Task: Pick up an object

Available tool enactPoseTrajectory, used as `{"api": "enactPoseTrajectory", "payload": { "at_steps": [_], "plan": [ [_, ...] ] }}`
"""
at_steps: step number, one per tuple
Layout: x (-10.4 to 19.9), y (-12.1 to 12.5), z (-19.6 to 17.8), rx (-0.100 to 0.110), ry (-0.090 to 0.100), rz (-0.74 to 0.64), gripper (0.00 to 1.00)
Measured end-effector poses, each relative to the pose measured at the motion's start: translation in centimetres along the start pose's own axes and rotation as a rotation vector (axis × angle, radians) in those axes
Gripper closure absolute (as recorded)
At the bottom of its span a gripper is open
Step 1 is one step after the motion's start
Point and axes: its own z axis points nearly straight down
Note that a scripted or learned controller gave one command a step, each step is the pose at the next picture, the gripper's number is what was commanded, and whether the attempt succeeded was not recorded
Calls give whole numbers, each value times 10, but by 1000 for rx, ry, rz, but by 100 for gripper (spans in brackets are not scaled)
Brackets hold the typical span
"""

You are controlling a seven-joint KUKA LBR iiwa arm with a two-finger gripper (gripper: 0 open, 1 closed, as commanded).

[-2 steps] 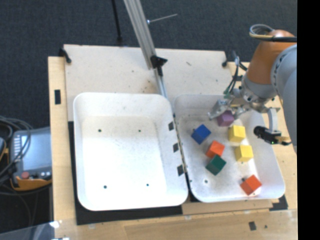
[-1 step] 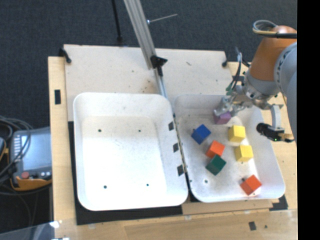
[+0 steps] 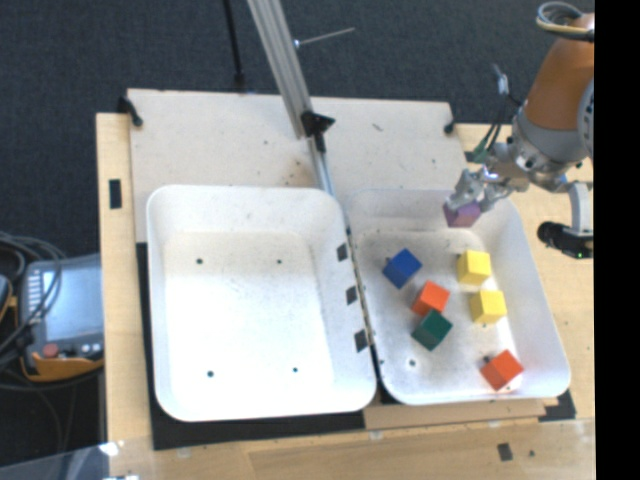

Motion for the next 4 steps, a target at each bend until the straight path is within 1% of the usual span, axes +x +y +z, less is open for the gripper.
{"api": "enactPoseTrajectory", "payload": {
  "at_steps": [1, 2, 3, 4],
  "plan": [
    [-2, 1, -32, 3, 1, -2, 100],
    [53, -16, -25, 9, 3, 0, 100],
    [108, -30, -37, 7, 5, -1, 100],
    [156, -49, -45, 8, 4, -1, 100]
  ]
}}
